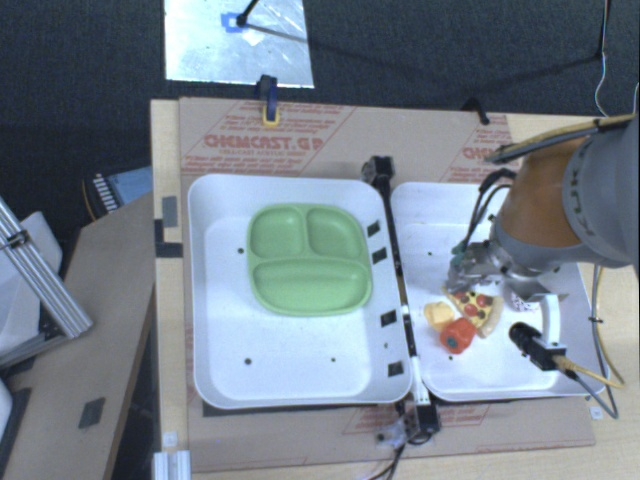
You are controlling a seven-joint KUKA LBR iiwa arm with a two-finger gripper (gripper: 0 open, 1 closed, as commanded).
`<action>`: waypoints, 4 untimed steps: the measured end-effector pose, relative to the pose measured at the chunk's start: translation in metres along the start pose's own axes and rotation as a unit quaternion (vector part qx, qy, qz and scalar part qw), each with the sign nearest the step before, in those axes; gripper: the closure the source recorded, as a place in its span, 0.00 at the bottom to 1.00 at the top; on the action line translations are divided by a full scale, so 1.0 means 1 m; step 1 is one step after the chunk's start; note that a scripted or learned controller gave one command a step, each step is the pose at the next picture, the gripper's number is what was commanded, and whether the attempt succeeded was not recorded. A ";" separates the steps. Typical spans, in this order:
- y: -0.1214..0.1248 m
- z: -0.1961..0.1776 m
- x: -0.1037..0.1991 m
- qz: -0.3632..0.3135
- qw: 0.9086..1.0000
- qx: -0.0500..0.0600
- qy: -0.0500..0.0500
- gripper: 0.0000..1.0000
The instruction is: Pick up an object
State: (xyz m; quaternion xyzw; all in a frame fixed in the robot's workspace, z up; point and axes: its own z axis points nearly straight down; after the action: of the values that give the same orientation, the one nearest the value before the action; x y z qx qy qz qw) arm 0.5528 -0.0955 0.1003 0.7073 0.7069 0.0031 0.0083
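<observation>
1. On the brown sheet (300, 133) spread across the bench (168, 298) beneath the bins, the words "CHEMCAST GP" are printed in red, in repeated slanted rows. The print is read most clearly behind the left bin (225, 358); behind the right bin (425, 218) only fragments of it are seen.
2. The gripper (468, 268) is held low over the right bin by the grey arm (600, 198), which enters from the right. It is placed just above the far edge of the pizza-slice toy (478, 304). Whether the toy is touched cannot be told. Whether the gripper is released or clenched cannot be told either, since its tip is blurred and crossed by dark cables.
3. Two white bins are counted, set side by side and joined along a middle seam.
4. One green plate (308, 260) is counted. It lies flat in the left bin and is divided into three compartments, two on the far side and one long one on the near side.
5. Three small things are counted in the right bin, gathered close together in its near left part: the pizza-slice toy, a yellow piece (438, 314) just beside it on the left, and a red round piece (457, 337) just in front of both.
</observation>
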 end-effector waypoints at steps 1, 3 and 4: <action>0.002 -0.043 0.002 -0.002 1.000 0.006 0.004 1.00; 0.004 -0.155 -0.008 -0.002 1.000 0.005 0.003 1.00; 0.016 -0.139 0.043 -0.005 1.000 0.007 0.004 1.00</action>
State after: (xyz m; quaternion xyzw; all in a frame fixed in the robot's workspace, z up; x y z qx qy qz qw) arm 0.5670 -0.0517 0.2388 0.7038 0.7104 0.0009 -0.0001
